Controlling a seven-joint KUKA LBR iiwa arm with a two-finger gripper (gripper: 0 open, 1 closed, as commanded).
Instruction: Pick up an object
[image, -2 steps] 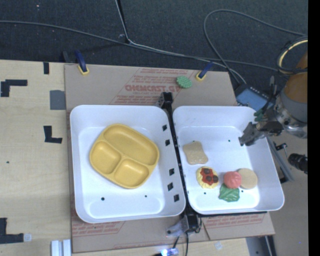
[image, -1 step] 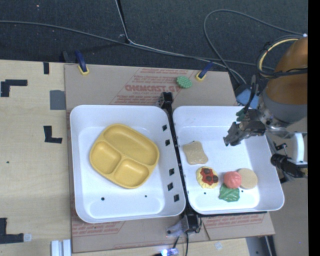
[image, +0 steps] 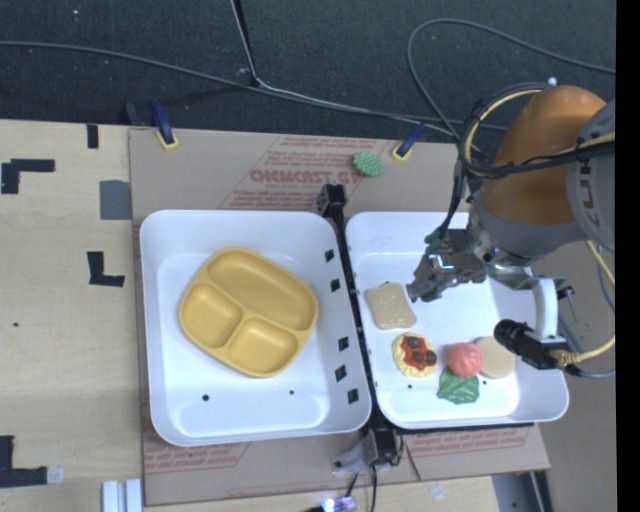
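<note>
— So where does the gripper (image: 428, 283) sit?
— Over the right bin (image: 400, 400), just up and right of the toast piece (image: 390, 306), whose long axis runs up-down in the frame.
— Holding anything?
— Nothing shows between its dark tips; how wide they stand, I cannot tell.

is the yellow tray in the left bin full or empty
Empty. The yellow tray lies flat in the left bin, and all three compartments show bare yellow.

Pale wood bench (image: 60, 330) marked with black tape bits, topped by brown cardboard (image: 270, 170) clamped at the far edge by blue-yellow clips (image: 163, 128). Beyond, dark carpet (image: 120, 50) crossed by thin cables (image: 300, 95).
</note>
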